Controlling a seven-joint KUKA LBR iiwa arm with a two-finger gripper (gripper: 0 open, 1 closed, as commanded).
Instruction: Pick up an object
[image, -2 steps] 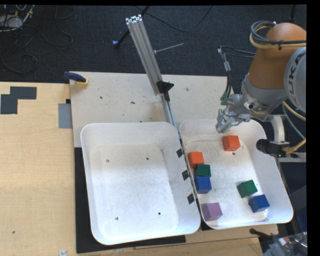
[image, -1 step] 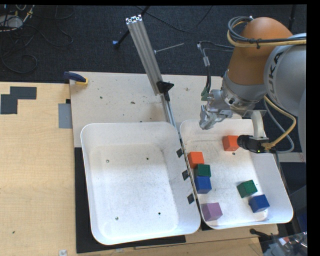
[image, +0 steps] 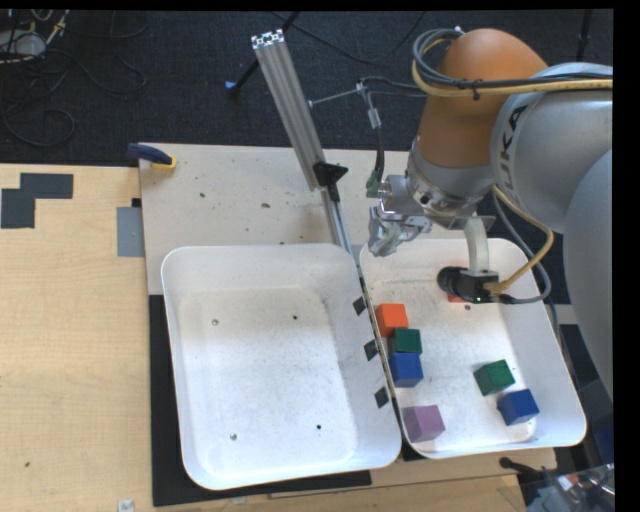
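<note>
Pale surface (image: 80, 300) carries two white bins. Orange block (image: 392, 317) sits by right bin's (image: 560, 420) left wall, heading a row with green and blue blocks. Gripper (image: 392, 236) hangs just beyond it, toward far rim; finger state: cannot tell.

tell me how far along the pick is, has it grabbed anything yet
Nothing looks picked yet. The gripper hangs over the far left corner of the right bin, with no block seen between its fingers. The orange block, two green blocks, two blue blocks and purple block all lie in that bin. Descending, closing and lifting remain.
</note>
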